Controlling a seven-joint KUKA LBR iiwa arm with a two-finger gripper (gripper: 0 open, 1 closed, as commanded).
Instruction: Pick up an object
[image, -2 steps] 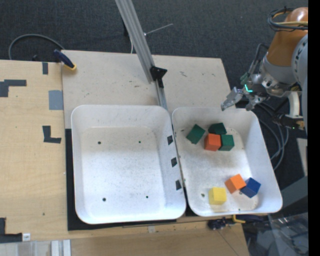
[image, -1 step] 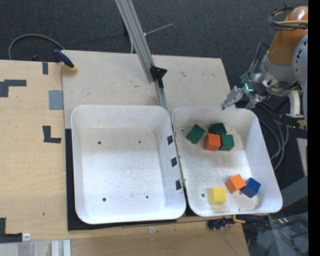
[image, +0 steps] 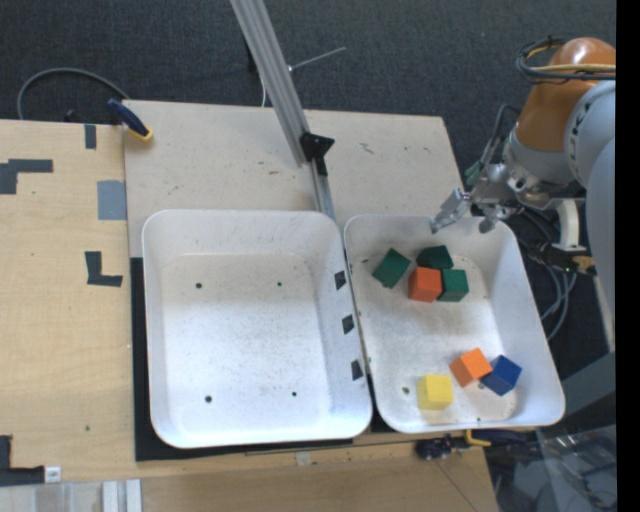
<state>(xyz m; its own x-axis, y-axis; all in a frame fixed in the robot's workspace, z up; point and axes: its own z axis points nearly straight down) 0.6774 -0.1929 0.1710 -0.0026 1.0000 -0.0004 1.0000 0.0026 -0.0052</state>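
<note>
The right bin (image: 525, 300) holds several blocks. A green cube (image: 392, 268) lies near its back left, beside an orange-red cube (image: 425, 284) flanked by two dark green cubes (image: 455, 285). Near the front sit a yellow cube (image: 435, 391), an orange cube (image: 470, 366) and a blue cube (image: 503, 374). My gripper (image: 466, 211) hovers over the bin's back right rim, above and right of the green cluster, fingers spread open with nothing between them.
The left bin (image: 245, 325) stands beside the right one. A metal pole (image: 285, 95) slants across the back of the bench. A blue and yellow tool (image: 130, 118) lies at the back left. Cables hang at the right.
</note>
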